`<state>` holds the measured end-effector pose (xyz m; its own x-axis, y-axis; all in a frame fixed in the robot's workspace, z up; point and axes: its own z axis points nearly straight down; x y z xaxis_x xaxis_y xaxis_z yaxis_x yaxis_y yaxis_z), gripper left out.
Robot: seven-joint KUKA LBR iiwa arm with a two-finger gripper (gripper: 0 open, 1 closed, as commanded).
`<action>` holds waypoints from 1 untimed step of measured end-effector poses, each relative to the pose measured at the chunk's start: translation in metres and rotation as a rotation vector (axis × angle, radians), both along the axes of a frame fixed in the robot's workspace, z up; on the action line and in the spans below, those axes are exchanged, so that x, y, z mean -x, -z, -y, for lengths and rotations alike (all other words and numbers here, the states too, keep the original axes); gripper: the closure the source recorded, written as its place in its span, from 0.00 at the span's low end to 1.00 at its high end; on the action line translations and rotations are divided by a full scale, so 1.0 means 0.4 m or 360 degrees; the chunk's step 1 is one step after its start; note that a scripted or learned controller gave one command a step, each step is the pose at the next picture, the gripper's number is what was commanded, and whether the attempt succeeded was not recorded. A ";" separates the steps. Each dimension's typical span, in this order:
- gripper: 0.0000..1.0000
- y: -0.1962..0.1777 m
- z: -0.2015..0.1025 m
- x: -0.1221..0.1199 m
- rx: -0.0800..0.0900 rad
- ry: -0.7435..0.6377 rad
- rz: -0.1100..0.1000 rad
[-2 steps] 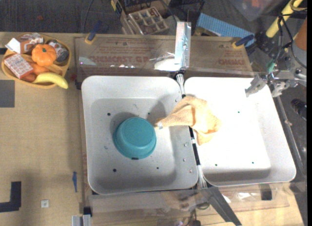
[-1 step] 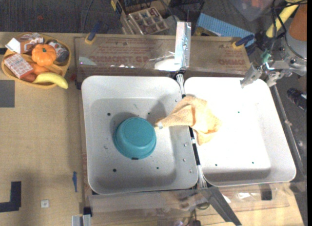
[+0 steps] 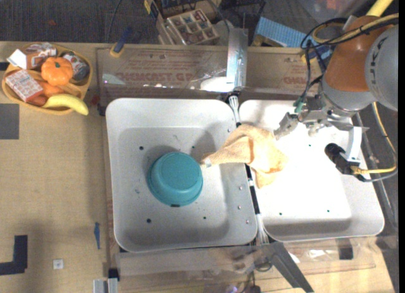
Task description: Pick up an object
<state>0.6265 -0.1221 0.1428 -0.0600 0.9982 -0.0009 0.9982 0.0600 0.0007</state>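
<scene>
A crumpled yellow cloth lies draped over the wall between the two bins, one corner stretching left into the left bin. A teal bowl sits upside down in the left bin, just left of that corner. My gripper reaches in from the right over the back of the right bin. Its tip is close to the cloth's upper right edge. Whether it touches the cloth I cannot tell.
The left bin and right bin share a middle wall under the cloth. A black cable end hangs from the arm over the right bin. A plate of toy fruit stands at the far left on the bench.
</scene>
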 end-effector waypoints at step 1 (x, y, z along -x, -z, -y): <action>0.00 -0.106 0.036 0.107 -0.0002 0.0330 -0.0004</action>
